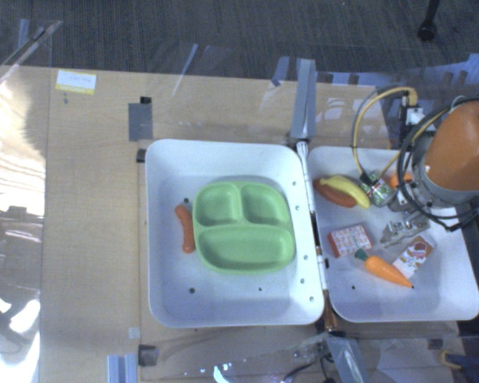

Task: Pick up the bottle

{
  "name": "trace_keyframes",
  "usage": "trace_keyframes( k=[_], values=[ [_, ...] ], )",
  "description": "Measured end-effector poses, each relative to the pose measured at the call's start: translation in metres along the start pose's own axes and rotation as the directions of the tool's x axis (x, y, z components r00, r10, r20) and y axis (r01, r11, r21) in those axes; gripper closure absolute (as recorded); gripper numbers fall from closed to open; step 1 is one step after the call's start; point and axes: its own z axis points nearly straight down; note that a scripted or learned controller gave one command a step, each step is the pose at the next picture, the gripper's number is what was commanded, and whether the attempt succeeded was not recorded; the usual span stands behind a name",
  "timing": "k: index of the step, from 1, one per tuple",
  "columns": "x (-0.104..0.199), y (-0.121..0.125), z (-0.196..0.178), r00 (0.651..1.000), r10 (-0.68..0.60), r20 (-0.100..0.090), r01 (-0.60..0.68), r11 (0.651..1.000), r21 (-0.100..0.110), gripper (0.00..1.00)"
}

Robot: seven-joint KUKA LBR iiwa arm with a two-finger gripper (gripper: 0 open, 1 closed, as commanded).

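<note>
The left bin (156, 238) holds a green divided plate (244, 227) near its middle, with a small orange-red sausage-like piece (186, 228) just beside the plate's left edge. The right bin (455, 298) holds a banana (347, 188) touching a red piece (335, 195) in its far left corner, a small patterned red box (350, 239) near its left wall, a carrot (385, 270) just beside that box toward the near edge, and a red-and-white packet (413, 255) right of the carrot. The gripper (405, 228) hangs over this bin's middle, just above the packet; how far it is open cannot be told, and nothing is seen between its fingers. No item can be made out with certainty as the bottle.
</note>
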Motion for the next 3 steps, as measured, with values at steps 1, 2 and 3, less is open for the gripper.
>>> trace_keyframes(
  k=[1,2,3],
  values=[
    [-0.046,-0.082,-0.169,0.988,-0.154,0.005,0.154,0.988,0.0,1.0],
    [-0.024,-0.095,0.003,0.908,-0.419,0.007,0.419,0.908,0.0,1.0],
    [-0.024,-0.094,0.003,0.908,-0.419,0.008,0.419,0.908,-0.001,0.0]
  ],
)
